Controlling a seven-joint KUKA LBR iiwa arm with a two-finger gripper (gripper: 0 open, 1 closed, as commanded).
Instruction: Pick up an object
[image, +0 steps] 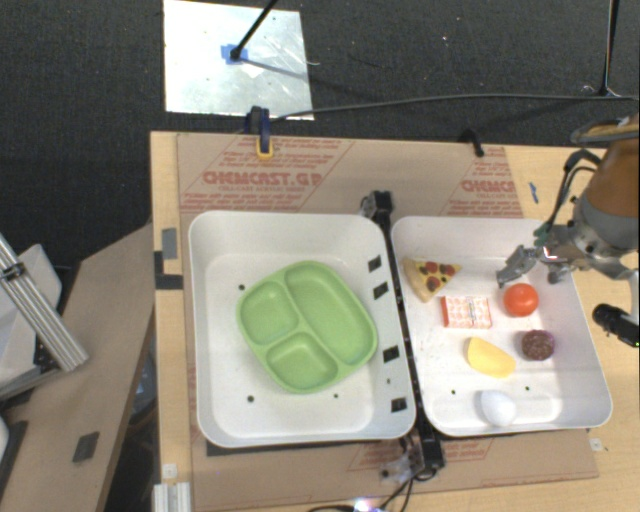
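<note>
The right bin (590, 395) holds a pizza slice (430, 275), a red-and-white wafer (467, 312), a red tomato (520, 299), a yellow lemon-like piece (489, 356), a dark purple round fruit (538, 345) and a white egg (496, 407). My gripper (532, 262) hangs at the bin's upper right, just above the tomato and slightly to its right. Its fingers (516, 266) point left, and nothing shows between them.
The left bin (215, 300) holds a green three-compartment plate (305, 325). Black clips (378, 205) join the bins along the middle seam. A blue clamp (260, 128) sits at the bench's far edge. The arm's grey body (610, 215) covers the right bin's far right corner.
</note>
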